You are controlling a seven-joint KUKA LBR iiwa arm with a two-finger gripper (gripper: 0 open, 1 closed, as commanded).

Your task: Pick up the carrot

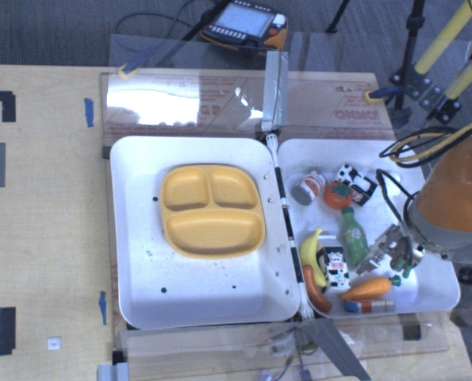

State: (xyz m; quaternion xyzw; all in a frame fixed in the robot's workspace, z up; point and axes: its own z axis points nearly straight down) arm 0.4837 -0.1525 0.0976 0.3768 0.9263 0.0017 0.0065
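The carrot [367,288] is orange with a green stub at its right end. It lies flat near the front edge of the right bin [442,292], apart from the gripper. My gripper [389,259] hangs just above and slightly behind the carrot, open, with nothing between its fingers. The grey arm with its orange band [458,197] reaches in from the right.
Crowded beside the carrot in the right bin are a green bottle [352,236], a banana [312,252], a small black-and-white box [333,265], a red pepper [315,292], a tomato [338,196] and a can [307,189]. The left bin [140,276] holds a yellow divided plate [212,210].
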